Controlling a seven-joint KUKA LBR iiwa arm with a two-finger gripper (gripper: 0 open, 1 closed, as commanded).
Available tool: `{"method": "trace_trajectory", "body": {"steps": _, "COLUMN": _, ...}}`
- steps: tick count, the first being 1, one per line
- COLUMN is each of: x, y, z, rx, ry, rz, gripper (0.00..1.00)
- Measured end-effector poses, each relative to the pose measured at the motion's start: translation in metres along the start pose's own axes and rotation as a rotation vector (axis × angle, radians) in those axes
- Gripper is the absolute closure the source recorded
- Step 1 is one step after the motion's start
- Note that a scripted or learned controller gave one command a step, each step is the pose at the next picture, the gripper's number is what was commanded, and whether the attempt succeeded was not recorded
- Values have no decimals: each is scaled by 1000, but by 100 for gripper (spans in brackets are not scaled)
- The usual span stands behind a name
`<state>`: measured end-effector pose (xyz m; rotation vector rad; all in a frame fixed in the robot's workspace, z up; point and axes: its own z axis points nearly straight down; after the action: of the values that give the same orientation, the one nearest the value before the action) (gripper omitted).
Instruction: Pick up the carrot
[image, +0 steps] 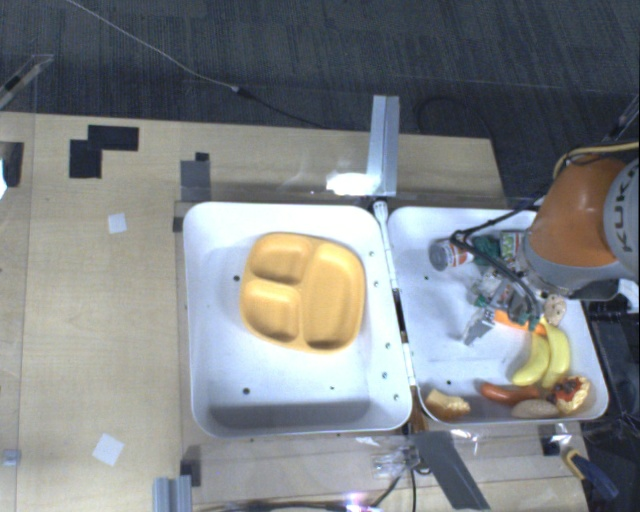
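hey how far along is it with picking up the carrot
Early to midway. Done: the arm has reached into the right bin, with the end effector low beside the carrot. In hand: nothing that I can confirm; the carrot lies on the bin floor just above the bananas, partly hidden by the end effector. Left: closing on the carrot and lifting it clear.

Right bin (420, 300): floor left of the banana (540, 358) lies bare, open for passage. Right of and behind the banana, crowded: carrot (515, 322) touching it, gripper (492, 318) over that, sausage (510, 391) just in front. Bottle (452, 254) blocks the far side.
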<state>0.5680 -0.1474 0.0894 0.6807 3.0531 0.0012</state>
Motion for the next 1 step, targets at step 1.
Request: {"method": "trace_trajectory", "body": {"steps": 1, "x": -3, "y": 3, "z": -14, "rx": -3, "ry": -11, "rz": -8, "gripper": 100}}
